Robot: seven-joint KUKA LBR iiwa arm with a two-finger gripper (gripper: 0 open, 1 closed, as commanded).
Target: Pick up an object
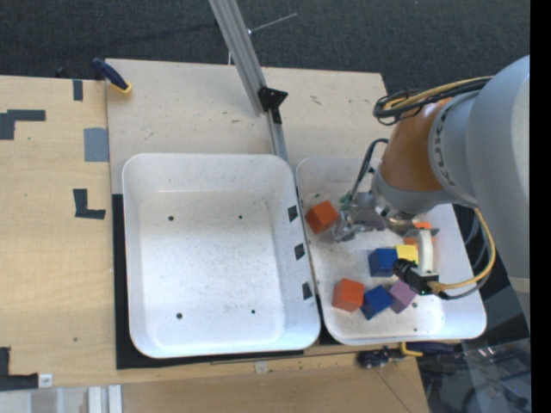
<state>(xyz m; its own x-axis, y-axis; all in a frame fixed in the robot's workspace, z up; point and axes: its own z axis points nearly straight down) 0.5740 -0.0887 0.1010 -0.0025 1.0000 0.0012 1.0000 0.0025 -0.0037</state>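
Here the pincer [346, 227], grip state unclear, sits beside an orange block [321, 216], blue blocks [382, 261] nearby.

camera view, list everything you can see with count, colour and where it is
bins: 2, white, side by side on the bench
orange blocks: 2, one near the right bin's left wall by the gripper, one toward its front
blue blocks: 2, mid right bin and one beside the front orange block
purple block: 1, right of the front blue block
yellow block: 1, right of the upper blue block
metal pole: 1, grey, slanting above the bins
clamp: 1, blue and yellow, bench's far left corner
arm: 1, grey with orange band, over the right bin
gripper: 1, beside the upper orange block
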